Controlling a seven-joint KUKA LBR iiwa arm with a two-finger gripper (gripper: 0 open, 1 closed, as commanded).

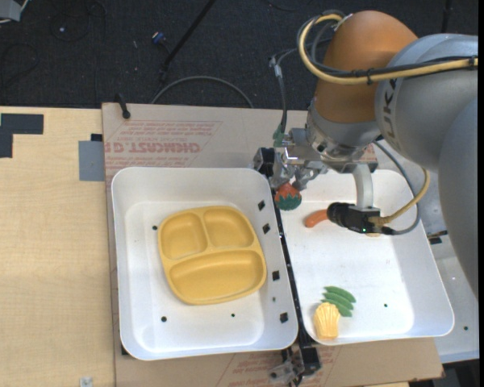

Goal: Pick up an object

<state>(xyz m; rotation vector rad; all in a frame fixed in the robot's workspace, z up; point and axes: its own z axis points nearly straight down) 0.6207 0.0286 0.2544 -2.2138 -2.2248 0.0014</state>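
Observation:
My gripper (pixel 291 185) hangs over the left edge of the right bin (pixel 419 297), close to the divider between the bins. A small red and green toy (pixel 289 197) sits between its fingertips, and the gripper is shut on it. An orange carrot-like piece (pixel 315 218) lies on the bin floor just right of the toy. Near the bin's front lie a green pea pod (pixel 340 299) and a yellow corn cob (pixel 327 322).
The left bin (pixel 137 297) holds a yellow divided plate (pixel 212 253). A black cable connector (pixel 353 216) from the arm hangs over the right bin's middle. The arm's grey and orange body (pixel 363 63) covers the bin's far side.

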